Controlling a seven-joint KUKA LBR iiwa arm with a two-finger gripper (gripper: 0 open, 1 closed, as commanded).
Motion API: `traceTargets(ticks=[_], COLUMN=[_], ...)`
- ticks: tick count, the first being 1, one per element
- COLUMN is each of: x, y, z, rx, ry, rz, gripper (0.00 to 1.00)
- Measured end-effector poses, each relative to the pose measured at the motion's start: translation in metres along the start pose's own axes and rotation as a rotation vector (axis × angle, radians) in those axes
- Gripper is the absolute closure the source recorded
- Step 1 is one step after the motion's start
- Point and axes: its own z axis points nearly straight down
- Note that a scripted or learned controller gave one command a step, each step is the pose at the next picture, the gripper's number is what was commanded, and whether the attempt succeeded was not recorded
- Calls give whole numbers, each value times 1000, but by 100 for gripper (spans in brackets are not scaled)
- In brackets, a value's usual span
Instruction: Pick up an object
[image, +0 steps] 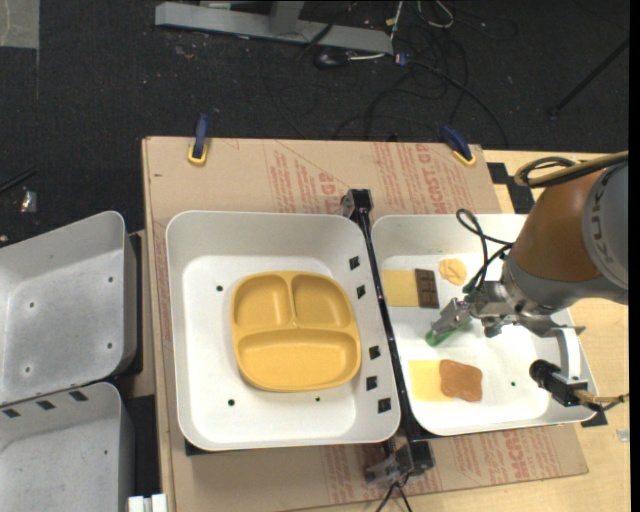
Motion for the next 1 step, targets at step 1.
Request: traceTargets(ticks=[1], x=[0], y=[1], z=[-14], rx=[-5], ry=[-1], rz=[1], gripper=[100])
